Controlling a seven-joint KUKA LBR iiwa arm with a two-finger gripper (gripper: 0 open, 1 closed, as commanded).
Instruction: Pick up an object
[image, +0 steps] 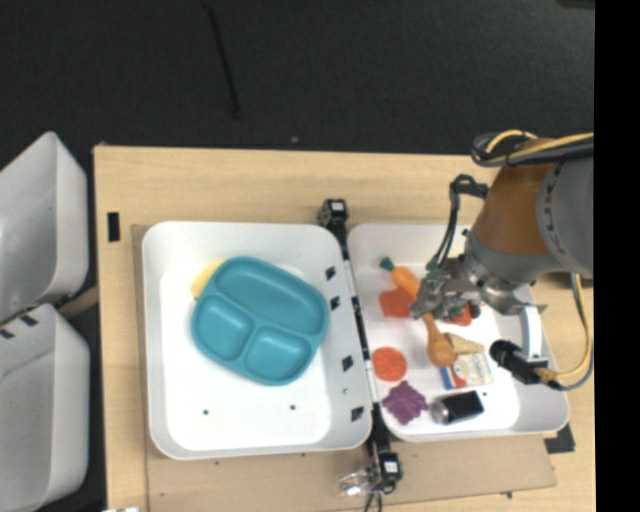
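Observation:
The right bin (520, 405) holds several small toys. An orange carrot (401, 276) lies at its upper left, with a red block (396, 303) just below it. Lower down sit an orange disc (389, 362), a purple grape bunch (405, 401), a tan pear-like piece (440, 347), a white card with red and blue print (470, 371) and a black block (460, 407). My gripper (437, 303) hangs over the middle of this bin, right above the red block's right side and the tan piece. A red-orange object (460, 315) peeks out just right of it.
The left bin (170, 400) carries a teal divided plate (260, 319), with a yellow item (205, 277) peeking out at its upper left. Black clips (332, 211) mark the divider between the bins. White blocks (35, 250) stand off the bench to the left.

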